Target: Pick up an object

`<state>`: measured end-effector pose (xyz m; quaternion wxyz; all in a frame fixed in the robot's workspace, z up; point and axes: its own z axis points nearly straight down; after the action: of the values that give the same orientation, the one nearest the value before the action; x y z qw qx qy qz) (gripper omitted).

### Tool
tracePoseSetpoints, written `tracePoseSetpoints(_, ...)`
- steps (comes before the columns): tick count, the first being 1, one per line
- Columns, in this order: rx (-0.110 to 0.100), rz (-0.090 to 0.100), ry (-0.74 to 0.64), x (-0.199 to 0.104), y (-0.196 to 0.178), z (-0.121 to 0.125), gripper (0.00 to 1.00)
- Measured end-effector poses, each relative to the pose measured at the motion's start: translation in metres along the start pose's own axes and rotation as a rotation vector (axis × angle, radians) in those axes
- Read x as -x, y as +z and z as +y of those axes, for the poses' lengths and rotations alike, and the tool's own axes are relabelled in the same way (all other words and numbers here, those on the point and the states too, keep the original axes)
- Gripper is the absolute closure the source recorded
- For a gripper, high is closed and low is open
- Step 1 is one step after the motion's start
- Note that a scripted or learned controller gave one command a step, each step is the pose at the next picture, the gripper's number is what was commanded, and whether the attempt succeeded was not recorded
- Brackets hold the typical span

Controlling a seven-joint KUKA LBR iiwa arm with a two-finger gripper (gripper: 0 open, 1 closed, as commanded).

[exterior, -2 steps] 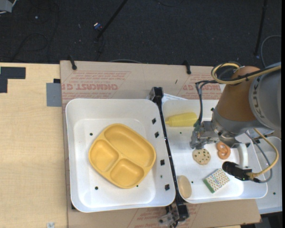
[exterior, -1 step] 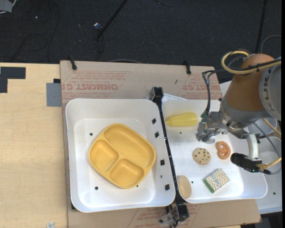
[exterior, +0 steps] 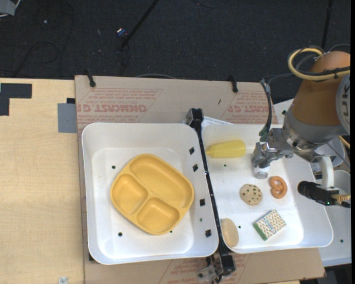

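Note:
The right bin (exterior: 319,232) holds a yellow corn-like piece (exterior: 226,149) at its far left, a round cookie (exterior: 251,194) in the middle, an orange pretzel (exterior: 278,186) to the cookie's right, a green-and-white patterned packet (exterior: 270,225) near the front, and a pale oval piece (exterior: 229,232) at the front left. My gripper (exterior: 260,165) hangs low over the right bin, between the corn piece and the pretzel, just above the cookie's far side. Nothing shows between its fingers.
In the left bin (exterior: 97,158) lies a yellow divided plate (exterior: 152,193). A black divider (exterior: 204,182) runs between the two bins. The arm's orange band (exterior: 325,81) and grey wrist loom over the right bin's far right corner. Brown cardboard lies under both bins.

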<state>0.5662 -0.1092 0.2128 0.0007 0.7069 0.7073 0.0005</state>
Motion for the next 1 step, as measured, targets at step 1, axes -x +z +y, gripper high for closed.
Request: tracePoseSetpoints(1,-0.004,0.003,-0.005,-0.0590,0.0043,0.0065,1.00)
